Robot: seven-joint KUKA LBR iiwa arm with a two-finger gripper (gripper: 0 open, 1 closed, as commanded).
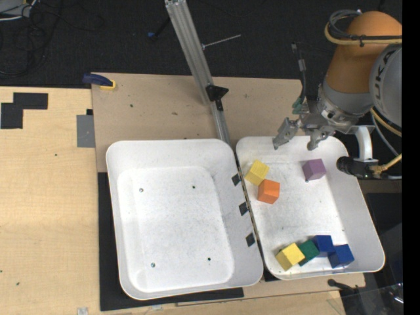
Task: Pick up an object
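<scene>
- Tool (pixel 301 138) hangs open and empty above the right bin's (pixel 367 223) far end, likely poised to descend.
- Purple cube (pixel 314 169) lies nearest, just beside it (free on all sides, so easiest to pick).
- Other blocks crowd together.

Nothing much to read here. The one trace of lettering sits on the grey arm (pixel 394 77) at the far right, where dark characters run down its casing, cut off by the picture's border and too partial to spell out. The coloured blocks carry no print, the white bins bear no label, and the dark patches on the desk (pixel 46 176) at its left edge are plain shapes, not signs.
</scene>
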